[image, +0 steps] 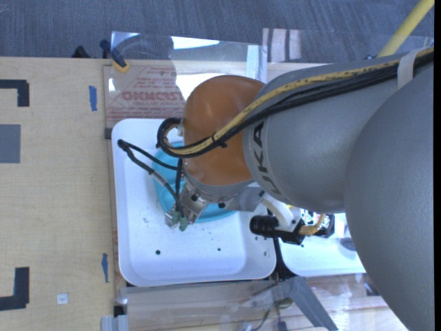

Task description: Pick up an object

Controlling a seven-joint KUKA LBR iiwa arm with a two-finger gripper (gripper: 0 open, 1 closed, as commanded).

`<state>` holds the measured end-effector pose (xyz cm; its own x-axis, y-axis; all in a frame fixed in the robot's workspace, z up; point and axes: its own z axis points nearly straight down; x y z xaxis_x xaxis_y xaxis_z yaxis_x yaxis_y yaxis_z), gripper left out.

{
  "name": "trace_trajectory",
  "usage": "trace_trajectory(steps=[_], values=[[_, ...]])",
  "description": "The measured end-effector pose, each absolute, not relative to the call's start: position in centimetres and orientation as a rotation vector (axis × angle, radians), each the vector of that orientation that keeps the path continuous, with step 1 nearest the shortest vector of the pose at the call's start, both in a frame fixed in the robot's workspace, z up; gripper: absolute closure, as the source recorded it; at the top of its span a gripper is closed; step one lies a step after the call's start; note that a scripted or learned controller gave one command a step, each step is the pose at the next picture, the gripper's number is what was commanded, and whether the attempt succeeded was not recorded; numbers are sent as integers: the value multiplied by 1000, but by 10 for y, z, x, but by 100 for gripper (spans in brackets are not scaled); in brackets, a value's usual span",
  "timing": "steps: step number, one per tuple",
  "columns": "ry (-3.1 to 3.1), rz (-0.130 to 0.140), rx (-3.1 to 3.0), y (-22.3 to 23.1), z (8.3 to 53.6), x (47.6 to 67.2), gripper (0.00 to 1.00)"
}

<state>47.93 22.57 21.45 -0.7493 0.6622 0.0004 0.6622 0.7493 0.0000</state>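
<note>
reaching in from the right, grey arm (331, 129) with orange band (213, 129) hanging low over the left white bin (200, 261). gripper (180, 219) down near the bin floor, just beside a light blue object (165, 185), perhaps a dish, mostly hidden under the wrist. fingers too small and blurred to call open or closed; nothing seen between them. black cables (148, 161) looped alongside. pale wooden bench (55, 185) left of the bin.

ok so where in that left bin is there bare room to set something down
Bare floor runs along the left bin's near edge and left wall, below and left of the gripper, dotted with a few small dark specks. The far right part is crowded: the blue object and black cables sit under the arm.
</note>
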Motion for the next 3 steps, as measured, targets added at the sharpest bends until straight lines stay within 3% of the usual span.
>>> trace_trajectory(steps=[1,2,3], values=[[-2477,7,-1927,221,172,478,100],[-2021,-1,-2405,205,196,480,100],[-1422,5,-2801,225,187,507,100]])
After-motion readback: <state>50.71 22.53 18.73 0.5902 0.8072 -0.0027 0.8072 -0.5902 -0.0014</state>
